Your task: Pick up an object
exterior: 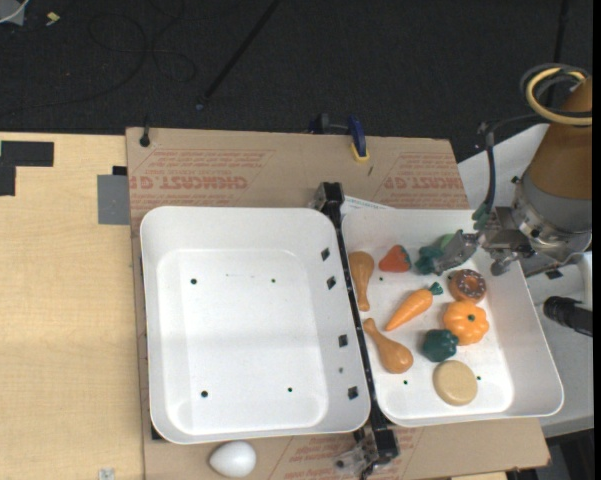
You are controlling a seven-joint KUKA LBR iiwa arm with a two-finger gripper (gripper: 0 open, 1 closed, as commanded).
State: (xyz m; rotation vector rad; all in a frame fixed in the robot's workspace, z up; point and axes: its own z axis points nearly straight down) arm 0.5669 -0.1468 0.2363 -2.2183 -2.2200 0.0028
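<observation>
The right bin [540,368] holds several toy foods: a red strawberry [395,260], a dark green vegetable [435,256], a carrot [410,308], a brown speckled round piece [468,285], an orange pumpkin [466,321], a green pepper [440,345], a beige potato [455,383] and two tan gourds [361,274] [388,348]. My gripper [478,236] hangs over the bin's far right corner, just right of the dark green vegetable and above the brown piece. I see nothing lifted off the bin floor.
The left bin [155,318] lies beside the right one, with a black clamp bar [345,308] between them. A white egg [232,458] rests on the cardboard in front of the left bin. The arm's orange band [565,158] rises at the right edge.
</observation>
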